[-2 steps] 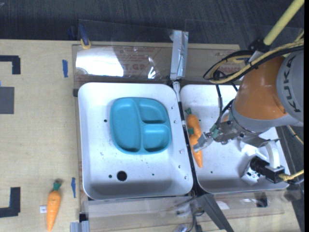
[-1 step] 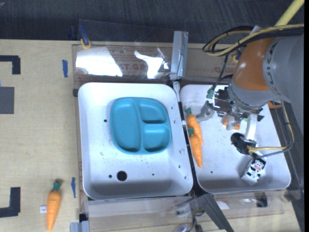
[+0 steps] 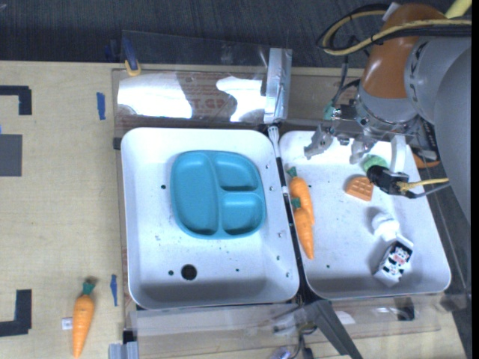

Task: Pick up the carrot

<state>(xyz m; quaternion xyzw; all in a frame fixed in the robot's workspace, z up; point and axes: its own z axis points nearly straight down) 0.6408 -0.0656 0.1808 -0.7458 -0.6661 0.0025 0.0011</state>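
Wooden bench (image 3: 52,200), two white bins. My gripper (image 3: 338,142) hangs open and empty over the right bin (image 3: 434,268); the carrot (image 3: 301,214) lies along its left wall. I'd descend straddling its width, clear of the rim. Waffle (image 3: 359,188) and bottle (image 3: 392,251) share that bin; the left bin (image 3: 142,275) holds a blue tray (image 3: 218,193).

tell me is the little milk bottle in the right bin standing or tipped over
Tipped over. The milk bottle lies on its side on the floor of the right bin, its white cap end pointing up-left towards the waffle.
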